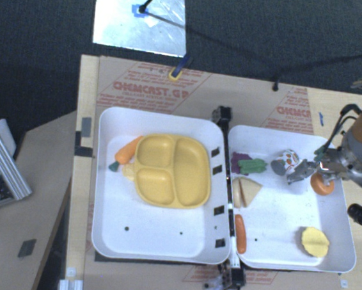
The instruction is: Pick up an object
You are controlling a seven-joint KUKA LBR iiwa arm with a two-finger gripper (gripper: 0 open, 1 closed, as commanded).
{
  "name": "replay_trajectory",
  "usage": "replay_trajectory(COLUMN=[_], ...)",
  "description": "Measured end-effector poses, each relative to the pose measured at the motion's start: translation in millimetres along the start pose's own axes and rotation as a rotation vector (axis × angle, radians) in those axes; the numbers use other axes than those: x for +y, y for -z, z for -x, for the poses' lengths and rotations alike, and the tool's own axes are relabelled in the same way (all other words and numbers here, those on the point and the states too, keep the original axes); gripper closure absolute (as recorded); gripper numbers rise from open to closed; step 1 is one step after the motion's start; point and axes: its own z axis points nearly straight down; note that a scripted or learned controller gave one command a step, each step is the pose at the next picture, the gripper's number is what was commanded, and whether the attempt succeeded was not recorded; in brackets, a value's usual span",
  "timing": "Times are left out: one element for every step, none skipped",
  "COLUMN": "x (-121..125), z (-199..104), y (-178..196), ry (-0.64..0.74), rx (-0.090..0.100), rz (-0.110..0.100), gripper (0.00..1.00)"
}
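Rightward, the end effector (302,171), grip state unclear, hovers near the right bin's (286,249) far edge.

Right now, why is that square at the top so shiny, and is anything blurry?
In the camera view, the silvery sheet on the dark floor bounces light back as glare; the gripper over the right bin looks a little smeared, while the yellow plate stays sharp.

Orange round piece (322,185), possibly toy fruit, flat in right bin (286,249) near its right wall
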Motion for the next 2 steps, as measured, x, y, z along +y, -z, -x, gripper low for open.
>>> replay_trajectory(x=[3.2,0.6], z=[-0.3,0.3], y=[7.6,-54.6], ry=[0.003,0.001], rx=[-0.003,-0.001], rz=[0.014,0.009], gripper=[0.00,0.00])
